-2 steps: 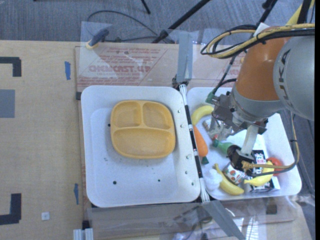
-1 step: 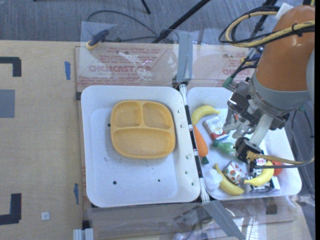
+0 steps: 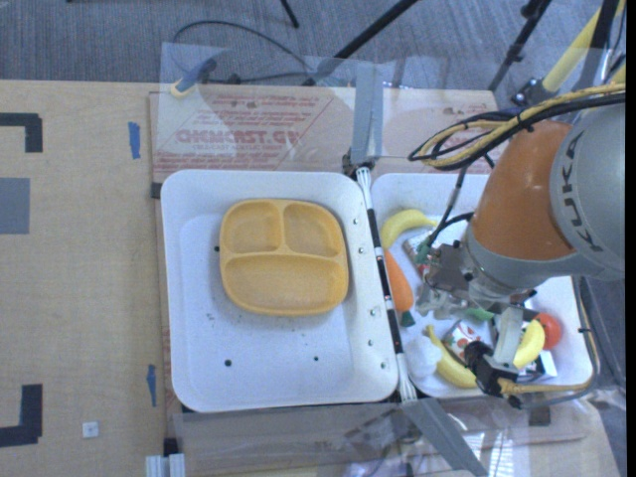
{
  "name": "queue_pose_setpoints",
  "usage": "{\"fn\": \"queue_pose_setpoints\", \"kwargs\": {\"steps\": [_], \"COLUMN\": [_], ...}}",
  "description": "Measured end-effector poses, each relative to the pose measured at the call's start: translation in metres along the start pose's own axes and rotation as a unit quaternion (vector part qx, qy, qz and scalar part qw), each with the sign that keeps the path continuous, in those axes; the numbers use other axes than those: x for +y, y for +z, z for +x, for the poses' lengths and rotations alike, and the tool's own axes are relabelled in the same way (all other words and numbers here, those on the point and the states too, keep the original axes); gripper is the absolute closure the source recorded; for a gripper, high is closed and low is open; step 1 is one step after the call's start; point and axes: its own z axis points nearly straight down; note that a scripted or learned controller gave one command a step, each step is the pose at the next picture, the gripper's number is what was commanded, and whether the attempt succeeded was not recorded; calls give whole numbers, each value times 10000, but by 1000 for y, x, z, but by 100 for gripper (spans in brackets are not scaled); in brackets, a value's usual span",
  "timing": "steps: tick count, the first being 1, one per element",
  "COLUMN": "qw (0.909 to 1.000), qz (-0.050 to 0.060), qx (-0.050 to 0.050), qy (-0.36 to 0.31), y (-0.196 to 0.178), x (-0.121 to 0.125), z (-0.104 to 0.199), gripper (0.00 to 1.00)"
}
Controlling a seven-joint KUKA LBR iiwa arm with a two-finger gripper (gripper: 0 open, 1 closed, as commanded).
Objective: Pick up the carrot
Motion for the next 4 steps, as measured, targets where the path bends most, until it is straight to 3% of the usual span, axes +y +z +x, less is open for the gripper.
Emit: {"fn": "queue_pose_setpoints", "kwargs": {"steps": [1, 2, 3, 4], "qw": [9992, 9988, 9956, 9952], "qz": [-23, -28, -22, -10], "qx": [-3, -8, -16, -7], "qy": [-411, 484, 938, 976], "y": [6, -40, -137, 7], "x": [73, 17, -19, -21], "z": [20, 63, 63, 70], "gripper": [100, 100, 100, 100]}}
